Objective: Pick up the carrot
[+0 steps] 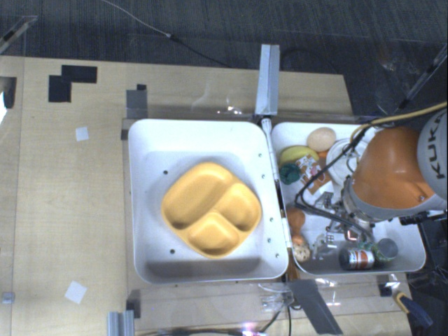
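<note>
The arm (pixel 392 170) hangs over the right bin (pixel 418 261), its orange band hiding much of the bin's middle, and the gripper (pixel 334 231) sits low among cables toward the near part of that bin. The cabling and the slant of the view hide its tips, so I cannot tell whether it is released or clenched, and nothing is visibly held. The carrot (pixel 296 220) appears to be the orange piece lying against the left wall of the right bin, just left of the gripper and apart from it. A small round item (pixel 301 251) lies just nearer than it, and a banana (pixel 297 153), a printed packet (pixel 309 166) and an egg-like ball (pixel 322 139) lie farther off. A can (pixel 360 259) rests at the near wall, right of the gripper. The left bin (pixel 150 187) holds a yellow divided plate (pixel 210 208) and plays no part here. To do the pick well, I judge the gripper should shift left until it is centred over the carrot and close across its narrow width rather than along its length. The wall is the main hazard: one jaw needs room between carrot and wall, or the carrot will be pushed aside. The round item close by could also get pinched along with it.
</note>
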